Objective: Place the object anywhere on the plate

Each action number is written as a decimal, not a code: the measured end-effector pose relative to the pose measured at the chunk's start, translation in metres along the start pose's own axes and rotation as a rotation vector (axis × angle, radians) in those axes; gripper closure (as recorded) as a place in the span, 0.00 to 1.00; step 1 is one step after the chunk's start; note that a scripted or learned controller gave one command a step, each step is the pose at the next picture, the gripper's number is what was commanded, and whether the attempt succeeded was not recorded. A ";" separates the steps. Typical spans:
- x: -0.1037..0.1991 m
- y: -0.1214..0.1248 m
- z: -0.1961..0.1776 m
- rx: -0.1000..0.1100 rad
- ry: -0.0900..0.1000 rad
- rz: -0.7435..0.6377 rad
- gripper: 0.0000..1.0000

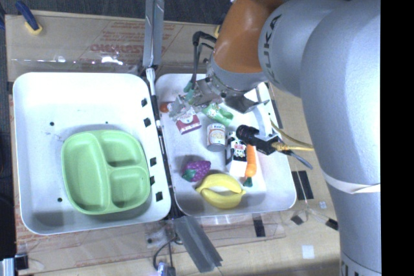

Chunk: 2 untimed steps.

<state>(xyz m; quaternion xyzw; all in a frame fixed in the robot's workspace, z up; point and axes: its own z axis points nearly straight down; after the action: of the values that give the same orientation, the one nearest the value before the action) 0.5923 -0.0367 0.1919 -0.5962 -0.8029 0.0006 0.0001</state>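
Holding one green plate (105,170), two white bins (39,90) sit adjacent.

Green plate (103,170), yellow banana (220,190), purple grapes (195,169), orange carrot (250,163)

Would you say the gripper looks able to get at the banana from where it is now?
Probably yes: the banana lies uncovered at the right bin's near edge, with only the purple grapes close beside it. The gripper sits above the bin's far end.
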 end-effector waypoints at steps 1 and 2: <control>0.095 -0.008 -0.013 0.003 0.002 -0.124 1.00; 0.187 -0.023 0.004 0.004 0.001 -0.162 1.00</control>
<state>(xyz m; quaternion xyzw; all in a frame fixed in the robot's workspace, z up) 0.5167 0.1356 0.1881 -0.5293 -0.8484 0.0017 0.0016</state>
